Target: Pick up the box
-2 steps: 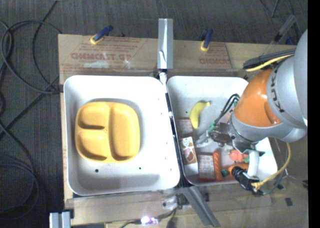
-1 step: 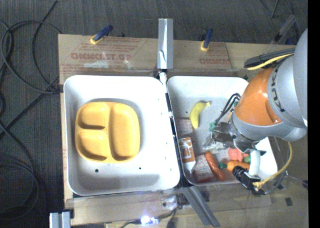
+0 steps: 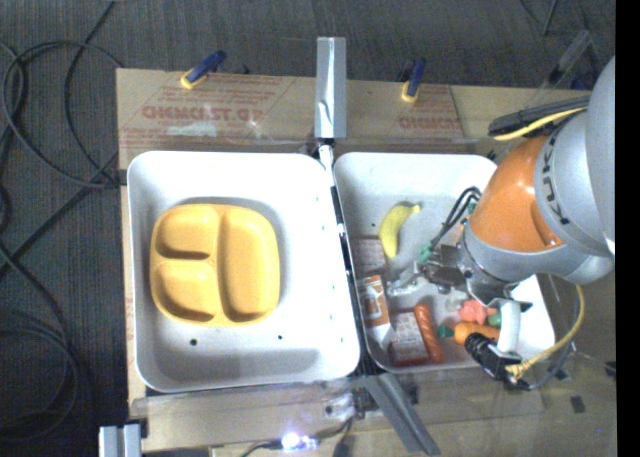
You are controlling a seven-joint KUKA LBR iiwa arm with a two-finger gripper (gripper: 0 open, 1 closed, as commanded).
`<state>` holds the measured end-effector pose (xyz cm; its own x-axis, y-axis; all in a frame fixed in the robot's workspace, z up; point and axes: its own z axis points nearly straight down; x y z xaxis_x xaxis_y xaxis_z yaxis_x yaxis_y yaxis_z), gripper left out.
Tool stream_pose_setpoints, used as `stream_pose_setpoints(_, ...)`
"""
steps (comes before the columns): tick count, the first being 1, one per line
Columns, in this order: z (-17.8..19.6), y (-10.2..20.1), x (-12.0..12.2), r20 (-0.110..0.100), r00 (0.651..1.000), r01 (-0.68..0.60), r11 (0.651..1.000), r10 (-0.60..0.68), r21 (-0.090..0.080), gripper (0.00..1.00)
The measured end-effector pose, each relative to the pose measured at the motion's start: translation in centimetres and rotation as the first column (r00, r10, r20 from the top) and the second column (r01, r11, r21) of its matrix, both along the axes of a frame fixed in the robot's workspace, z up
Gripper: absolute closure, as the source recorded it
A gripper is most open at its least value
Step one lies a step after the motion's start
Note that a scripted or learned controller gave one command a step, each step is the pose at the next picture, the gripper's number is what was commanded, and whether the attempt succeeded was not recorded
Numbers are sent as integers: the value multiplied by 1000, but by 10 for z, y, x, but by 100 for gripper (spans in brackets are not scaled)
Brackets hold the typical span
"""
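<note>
we see the gripper (image 3: 408,283) low over the box (image 3: 407,337) (right bin (image 3: 360,185)) — its grip we cannot tell.

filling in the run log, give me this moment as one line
task: pick up box | gripper: over right bin, fingers unclear | box: lying in bin, not held | banana: beside arm | yellow tray: left bin

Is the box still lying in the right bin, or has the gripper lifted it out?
In the bin. The box lies flat on the right bin's floor near its left wall, beside another box; the gripper hovers nearby.
</note>
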<state>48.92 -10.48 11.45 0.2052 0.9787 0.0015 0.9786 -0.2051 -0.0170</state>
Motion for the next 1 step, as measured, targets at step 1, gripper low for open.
stream_pose_setpoints(1, -26, -71, 1, 25, 995, 93, 996, -93, 5, 0)
